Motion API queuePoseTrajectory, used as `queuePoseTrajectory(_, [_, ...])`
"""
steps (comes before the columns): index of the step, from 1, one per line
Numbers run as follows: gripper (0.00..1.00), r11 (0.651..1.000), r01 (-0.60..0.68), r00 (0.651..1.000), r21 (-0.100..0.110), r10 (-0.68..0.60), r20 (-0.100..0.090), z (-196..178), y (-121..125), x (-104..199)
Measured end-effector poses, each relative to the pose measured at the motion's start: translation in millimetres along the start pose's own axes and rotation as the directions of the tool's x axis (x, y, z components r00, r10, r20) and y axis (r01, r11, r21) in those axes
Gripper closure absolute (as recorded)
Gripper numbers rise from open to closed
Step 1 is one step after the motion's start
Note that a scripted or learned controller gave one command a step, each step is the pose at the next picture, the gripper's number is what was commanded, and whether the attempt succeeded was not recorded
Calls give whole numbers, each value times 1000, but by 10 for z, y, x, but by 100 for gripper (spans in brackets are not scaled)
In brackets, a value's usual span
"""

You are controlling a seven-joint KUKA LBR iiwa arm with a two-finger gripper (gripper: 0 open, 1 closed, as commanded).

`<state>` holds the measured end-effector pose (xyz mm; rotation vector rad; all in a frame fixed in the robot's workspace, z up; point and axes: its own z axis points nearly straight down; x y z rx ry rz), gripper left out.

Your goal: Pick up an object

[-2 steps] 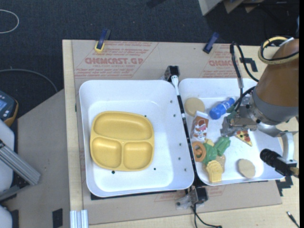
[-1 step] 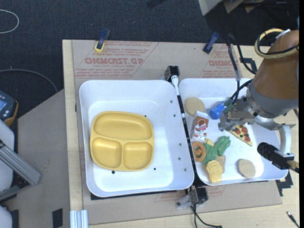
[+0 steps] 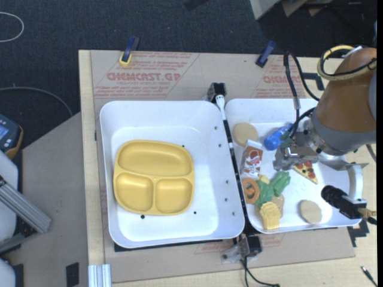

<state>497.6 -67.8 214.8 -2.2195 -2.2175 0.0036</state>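
Observation:
My gripper (image 3: 288, 158) hangs low over the middle of the right bin (image 3: 263, 109), with the grey arm and its orange band (image 3: 353, 79) reaching in from the right. Just left of the gripper lies a white and red carton (image 3: 253, 160). A blue toy (image 3: 273, 140) sits at its upper left, a pizza slice (image 3: 307, 171) at its right, and a green toy (image 3: 274, 186) just below it. I see nothing lifted off the bin floor.
The right bin also holds a tan round cookie (image 3: 243, 133), a pretzel (image 3: 250, 190), a yellow corn cob (image 3: 270, 214) and another tan cookie (image 3: 310, 211). The left bin (image 3: 119, 115) holds a yellow divided plate (image 3: 154, 176).

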Motion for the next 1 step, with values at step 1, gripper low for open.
queuePoseTrajectory(1, [100,1000,2,1000,-5,-2,0,-115,-70,91])
